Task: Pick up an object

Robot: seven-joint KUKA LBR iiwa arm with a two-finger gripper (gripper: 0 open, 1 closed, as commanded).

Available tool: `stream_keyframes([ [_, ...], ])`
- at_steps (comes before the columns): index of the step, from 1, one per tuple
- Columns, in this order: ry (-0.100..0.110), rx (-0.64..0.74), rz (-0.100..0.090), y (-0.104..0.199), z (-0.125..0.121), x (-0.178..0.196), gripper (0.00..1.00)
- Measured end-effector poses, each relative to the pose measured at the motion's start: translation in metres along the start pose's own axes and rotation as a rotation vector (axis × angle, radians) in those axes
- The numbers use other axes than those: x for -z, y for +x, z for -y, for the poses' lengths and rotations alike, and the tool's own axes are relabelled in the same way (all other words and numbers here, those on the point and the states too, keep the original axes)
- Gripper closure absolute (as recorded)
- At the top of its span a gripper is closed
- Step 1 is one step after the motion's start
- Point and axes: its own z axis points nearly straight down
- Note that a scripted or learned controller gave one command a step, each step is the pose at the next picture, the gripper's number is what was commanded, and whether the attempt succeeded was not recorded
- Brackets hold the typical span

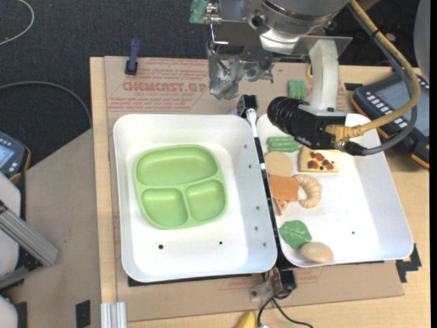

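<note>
My gripper (222,84) hangs over the cardboard behind the far right corner of the left bin (126,149), with nothing visibly in it. The left bin holds a green divided plate (181,186). In the right bin (382,190) lie a green pod (280,143), a tan round piece (278,162), a pizza slice (318,161), an orange wedge (283,188), a curled shrimp-like piece (311,191), a green leaf (295,233) and a pale oval piece (317,252). All of them cluster along that bin's left side.
A small green object (297,89) lies on the cardboard behind the right bin. A blue clip (132,57) sits at the cardboard's back left corner. A handheld device (382,104) rests off the bench's right edge, with cables around it.
</note>
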Motion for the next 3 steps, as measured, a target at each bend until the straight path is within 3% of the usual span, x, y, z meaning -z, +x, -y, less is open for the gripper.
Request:
stream_keyframes([
  [1, 0.032, -0.001, 0.015, 0.005, 0.016, -0.134, 1.0],
  [2, 0.028, -0.006, 0.013, -0.022, 0.016, -0.208, 1.0],
  [3, 0.001, -0.004, 0.003, -0.04, -0.015, -0.082, 1.0],
])
